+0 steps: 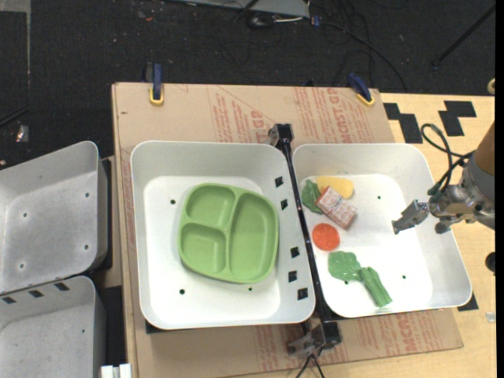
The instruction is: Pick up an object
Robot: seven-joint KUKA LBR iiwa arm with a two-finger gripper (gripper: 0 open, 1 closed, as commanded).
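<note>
Basically: gripper parked over right bin's right side, state unclear

Gripper [408, 219] sat above the right bin [409, 161], near its right wall, arm [472, 191] coming in over that rim. Couldn't tell from this angle how far open it was or whether it had anything; nothing visibly in it.

Objects were bunched at the bin's left side, well apart from the gripper: yellow piece [337, 185] at the top touching a small red-and-white box [336, 207], a green bit [311, 194] just left of them against the divider [302, 227], a red disc [326, 236] below, then a green toy [358, 276] lying slantwise toward the front edge.

Bare white floor lay between the cluster and the gripper.

Left bin [150, 235] held a green divided plate [229, 232], roughly centred, with open margin on all sides.
</note>
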